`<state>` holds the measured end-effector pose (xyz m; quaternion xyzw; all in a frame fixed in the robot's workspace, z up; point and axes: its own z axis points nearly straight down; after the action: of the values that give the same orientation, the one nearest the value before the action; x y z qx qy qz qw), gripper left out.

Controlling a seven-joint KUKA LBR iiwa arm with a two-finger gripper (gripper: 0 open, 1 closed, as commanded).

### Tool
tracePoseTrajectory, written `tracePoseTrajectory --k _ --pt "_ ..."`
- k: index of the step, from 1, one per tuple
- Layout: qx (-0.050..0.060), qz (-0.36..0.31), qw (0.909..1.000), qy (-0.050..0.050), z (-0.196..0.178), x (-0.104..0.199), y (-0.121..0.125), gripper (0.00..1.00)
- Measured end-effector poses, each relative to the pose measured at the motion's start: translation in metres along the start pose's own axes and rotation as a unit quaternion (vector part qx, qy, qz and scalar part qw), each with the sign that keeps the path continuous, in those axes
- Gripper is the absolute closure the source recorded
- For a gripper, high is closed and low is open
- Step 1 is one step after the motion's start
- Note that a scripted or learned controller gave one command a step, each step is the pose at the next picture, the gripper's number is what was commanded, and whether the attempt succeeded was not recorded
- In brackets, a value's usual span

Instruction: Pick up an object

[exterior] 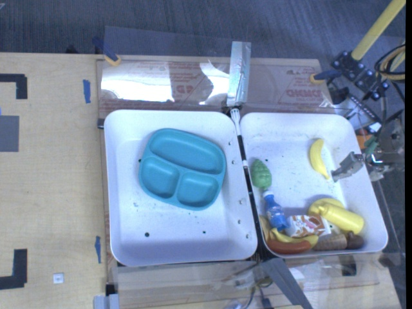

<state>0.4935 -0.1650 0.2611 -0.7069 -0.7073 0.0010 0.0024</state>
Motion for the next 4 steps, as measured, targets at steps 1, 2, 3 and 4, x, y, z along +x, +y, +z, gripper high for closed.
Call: tracePoseTrajectory --k 1,2,3,4 --pt "0.004 -0.044 0.999 0.001 0.126 -0.014 0.081 0.0" --pt "-0.002 -0.044 0.999 -0.001 0.12 -0.015 0.084 0.0" --pt "-0.005 -0.032 0.9995 -0.002 0.174 -0.027 0.118 0.0" --pt "-0.006 -0.031 0.9995 -0.002 0.163 -0.027 0.119 1.0"
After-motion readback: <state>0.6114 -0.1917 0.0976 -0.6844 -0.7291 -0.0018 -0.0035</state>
